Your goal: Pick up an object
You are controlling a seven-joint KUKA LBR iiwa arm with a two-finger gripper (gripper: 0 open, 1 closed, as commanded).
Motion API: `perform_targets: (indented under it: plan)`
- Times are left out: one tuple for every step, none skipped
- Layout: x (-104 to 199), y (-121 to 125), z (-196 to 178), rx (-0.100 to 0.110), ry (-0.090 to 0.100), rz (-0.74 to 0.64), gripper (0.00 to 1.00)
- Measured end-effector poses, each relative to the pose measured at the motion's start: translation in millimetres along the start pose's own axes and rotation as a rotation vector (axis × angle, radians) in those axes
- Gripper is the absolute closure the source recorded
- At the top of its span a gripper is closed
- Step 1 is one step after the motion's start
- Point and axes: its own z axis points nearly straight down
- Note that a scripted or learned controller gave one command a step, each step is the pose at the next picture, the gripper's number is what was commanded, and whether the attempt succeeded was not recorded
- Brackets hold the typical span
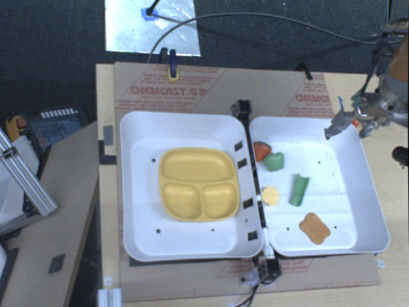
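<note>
lying in the right bin (pixel 358 171), five small pieces: a red piece (pixel 261 149) touching a green rounded piece (pixel 274 162) near the bin's left wall; below these, a pale yellow round piece (pixel 270 196) just beside the divider (pixel 252 178); right of that, an upright green oblong (pixel 298 190); lowest, an orange-brown flat piece shaped like toast (pixel 315 228). all five resting on the white floor, none lifted. hovering above the bin's upper right corner, the gripper (pixel 348 125), well apart from every piece, with nothing between its fingers; open or closed, cannot tell at this size. reaching in from the right, the grey arm (pixel 393 98) with an orange band at the top edge. sitting in the left bin (pixel 137 146), a yellow three-compartment tray (pixel 197 183), near its middle. underneath both bins, a cardboard sheet (pixel 211 85) printed in red. beyond that, a foil-like square (pixel 152 16) on dark floor, crossed by a black cable (pixel 268 19).
</note>
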Motion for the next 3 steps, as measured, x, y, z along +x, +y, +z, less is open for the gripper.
perform_targets:
  plan:
    - [0.7, 2.2, -7.7, -0.012, -0.002, -0.003, 0.0]
    - [3.4, 4.9, 54.2, -0.009, -0.002, -0.002, 0.0]
    - [12.1, 7.0, 100.2, -0.009, -0.001, -0.005, 0.0]
